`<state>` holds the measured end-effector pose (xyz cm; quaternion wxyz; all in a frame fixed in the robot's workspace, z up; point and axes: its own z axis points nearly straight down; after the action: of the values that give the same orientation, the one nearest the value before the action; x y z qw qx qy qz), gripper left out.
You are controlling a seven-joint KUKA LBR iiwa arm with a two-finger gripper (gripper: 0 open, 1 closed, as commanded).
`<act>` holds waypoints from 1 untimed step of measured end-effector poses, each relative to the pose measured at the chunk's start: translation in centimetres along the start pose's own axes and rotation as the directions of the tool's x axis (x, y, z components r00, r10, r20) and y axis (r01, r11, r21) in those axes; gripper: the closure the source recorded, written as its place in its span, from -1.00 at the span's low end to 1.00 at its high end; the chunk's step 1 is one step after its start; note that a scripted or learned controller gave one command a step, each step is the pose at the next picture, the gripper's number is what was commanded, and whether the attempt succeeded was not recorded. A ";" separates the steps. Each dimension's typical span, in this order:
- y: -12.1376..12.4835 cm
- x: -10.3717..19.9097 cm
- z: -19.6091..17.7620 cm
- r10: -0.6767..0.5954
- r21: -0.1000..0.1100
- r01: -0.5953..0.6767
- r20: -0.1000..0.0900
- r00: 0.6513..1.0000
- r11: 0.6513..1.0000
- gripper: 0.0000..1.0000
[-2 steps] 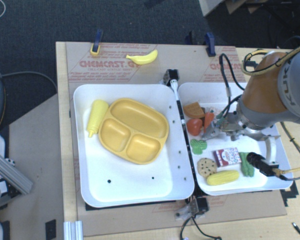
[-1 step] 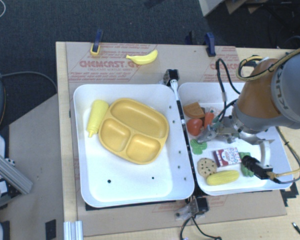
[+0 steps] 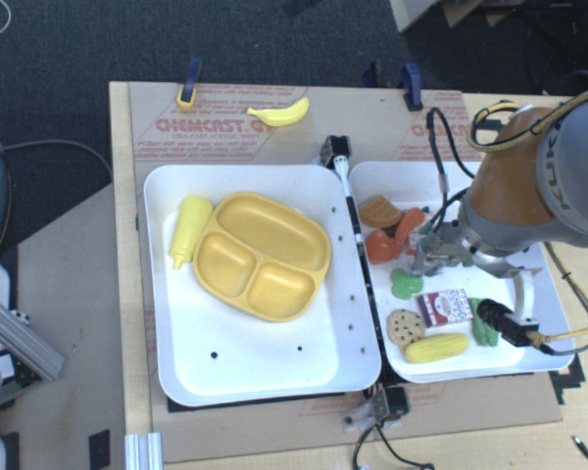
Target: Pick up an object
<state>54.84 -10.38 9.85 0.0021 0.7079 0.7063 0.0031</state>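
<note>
The tool [image 3: 426, 255] hung low in the right bin [image 3: 559, 355]; whether it was wide or narrow could not be told. Just beside it lay a red tomato-like toy [image 3: 383, 248], a green piece [image 3: 407, 284] and a small red-and-white box [image 3: 444, 307]. A cookie [image 3: 405, 327] and corn cob [image 3: 437, 348] lay near the bin's front edge. The left bin [image 3: 265, 365] held a yellow divided plate [image 3: 263, 255] and a yellow bottle [image 3: 188, 228]. A banana [image 3: 280, 114] lay by the tabletop's [image 3: 137, 292] far edge.

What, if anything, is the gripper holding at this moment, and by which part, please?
It cannot be told. The gripper is low in the right bin, just above the green piece and beside the tomato; nothing shows between its tips.
</note>
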 end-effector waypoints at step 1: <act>-0.2 -0.4 -6.2 -0.002 0.003 0.002 0.003 1.000 1.000 1.00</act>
<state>54.55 -10.78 16.04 0.0022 0.7070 0.7072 0.0010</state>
